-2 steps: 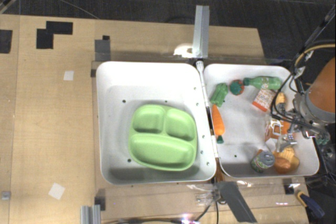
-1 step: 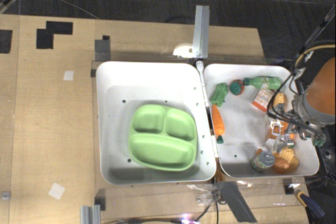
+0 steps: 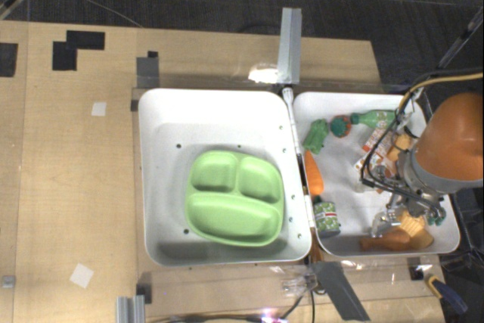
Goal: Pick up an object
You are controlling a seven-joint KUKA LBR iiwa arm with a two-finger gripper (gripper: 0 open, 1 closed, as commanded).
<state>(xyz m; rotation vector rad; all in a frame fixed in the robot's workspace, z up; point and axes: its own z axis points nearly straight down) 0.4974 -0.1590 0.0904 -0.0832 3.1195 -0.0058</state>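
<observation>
The left bin (image 3: 162, 125) holds one big thing, a green tray (image 3: 234, 197) with three dips in it, lying flat near the middle. It looks too wide and flat for two small fingers, so I think it is just parked there out of the way. Right by the wall between the bins, inside the right bin (image 3: 340, 106), lies an orange carrot (image 3: 314, 174), long and thin, and just below it a small can (image 3: 327, 215) with a green label. Up near the top of that bin sit a green toy (image 3: 316, 135), a small red and green thing (image 3: 342, 125) and a green bottle (image 3: 376, 118) on its side. These small things are piled here because this is the bin to pick from. The arm (image 3: 452, 140) hangs over the right side of this bin, and the gripper (image 3: 393, 219) points down near the bottom right corner. Just beside and below it lie a tan toy (image 3: 414, 223) and a brown one (image 3: 386, 241), touching each other. These look like the closest things to grab. I cannot tell how the gripper is set or if it has anything.
</observation>
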